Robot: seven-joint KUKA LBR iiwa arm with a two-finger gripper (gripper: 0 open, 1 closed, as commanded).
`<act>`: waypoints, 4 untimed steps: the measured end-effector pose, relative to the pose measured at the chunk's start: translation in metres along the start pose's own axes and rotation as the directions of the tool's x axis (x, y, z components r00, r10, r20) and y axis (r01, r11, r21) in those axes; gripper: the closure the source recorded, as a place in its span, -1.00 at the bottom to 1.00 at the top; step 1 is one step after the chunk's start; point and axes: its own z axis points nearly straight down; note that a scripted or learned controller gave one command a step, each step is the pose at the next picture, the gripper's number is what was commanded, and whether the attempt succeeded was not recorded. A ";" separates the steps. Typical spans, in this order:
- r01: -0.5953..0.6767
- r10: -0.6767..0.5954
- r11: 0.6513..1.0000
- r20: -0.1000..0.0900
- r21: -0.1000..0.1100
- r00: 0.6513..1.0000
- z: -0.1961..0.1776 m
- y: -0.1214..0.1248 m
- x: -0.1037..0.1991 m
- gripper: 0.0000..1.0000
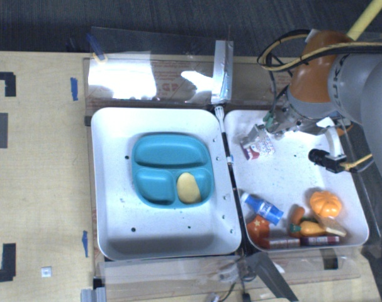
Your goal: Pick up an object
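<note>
Fingers (272,123): low over the back of the right bin (360,231), near its left wall; whether they are apart or together cannot be told, as the wrist hides them.
Likely target: red-and-white packet (258,145), crumpled, on the bin floor in the back left part.
Key relation: the packet sits just beside the fingers, toward the view's lower left. Contact cannot be made out, and nothing is seen held between them.
Long axis: roughly across the view, but the crumpling makes this uncertain.
Judged next move: a short shift toward the view's lower left and down would centre the fingers over the packet.
Risk: a thin, creased packet may slide or fold instead of being caught.
Front of the same bin: blue bottle (264,207), red fruit (258,228), orange pumpkin (325,204), carrot (311,228), dark red stick (303,240), all well apart from the packet.
Left bin (109,168): a blue tray (168,159) with a yellow oval (189,187) in its lower right compartment.
Worktop (33,168): pale wood, to the view's left.
</note>
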 end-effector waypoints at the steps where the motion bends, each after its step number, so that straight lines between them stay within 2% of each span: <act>1: 0.124 -0.124 0.992 0.007 -0.007 0.992 -0.001 -0.009 0.006 -1.00; 2: 0.144 -0.144 0.990 0.007 -0.008 0.990 -0.001 -0.019 0.009 -1.00; 3: 0.224 -0.224 0.974 0.001 0.004 0.974 -0.096 -0.066 0.034 -1.00; 4: 0.311 -0.311 0.950 -0.003 0.009 0.950 0.007 -0.093 0.022 -1.00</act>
